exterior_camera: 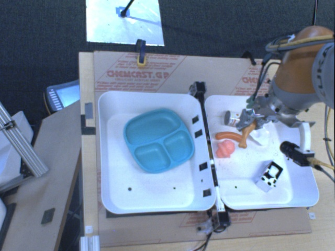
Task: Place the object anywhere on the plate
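Left of centre, a blue divided plate (158,139) lies in the left bin (112,192), well apart from the arm (303,72), which is cut off at the upper right edge. The claw (246,120) hangs low over the upper part of the right bin (298,192), just above an orange hot-dog-shaped toy (233,136); whether it grips anything cannot be made out. A pink lump (226,149) sits beside the toy, and a black-and-white block (269,175) lies lower right.
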Robot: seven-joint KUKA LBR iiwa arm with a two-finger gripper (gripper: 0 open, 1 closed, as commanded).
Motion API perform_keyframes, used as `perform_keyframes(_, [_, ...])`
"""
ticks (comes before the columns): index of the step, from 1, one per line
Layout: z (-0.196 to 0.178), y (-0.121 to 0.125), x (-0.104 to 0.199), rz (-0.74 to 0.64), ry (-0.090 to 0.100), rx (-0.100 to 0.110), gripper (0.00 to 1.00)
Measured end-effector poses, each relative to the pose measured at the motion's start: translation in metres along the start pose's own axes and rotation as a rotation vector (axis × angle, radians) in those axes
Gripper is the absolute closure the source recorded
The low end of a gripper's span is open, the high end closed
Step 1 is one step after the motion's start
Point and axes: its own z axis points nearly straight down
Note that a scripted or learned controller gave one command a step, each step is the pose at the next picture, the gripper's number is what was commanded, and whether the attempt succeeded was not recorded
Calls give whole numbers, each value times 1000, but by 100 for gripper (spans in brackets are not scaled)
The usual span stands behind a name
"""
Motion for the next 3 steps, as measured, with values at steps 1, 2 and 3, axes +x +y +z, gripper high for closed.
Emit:
perform_keyframes(1, [-9,6,56,-1,1,0,100])
perform_keyframes(2, [-18,26,108,0,1,-1,100])
perform_keyframes(3, [-19,29,159,0,1,1,100])
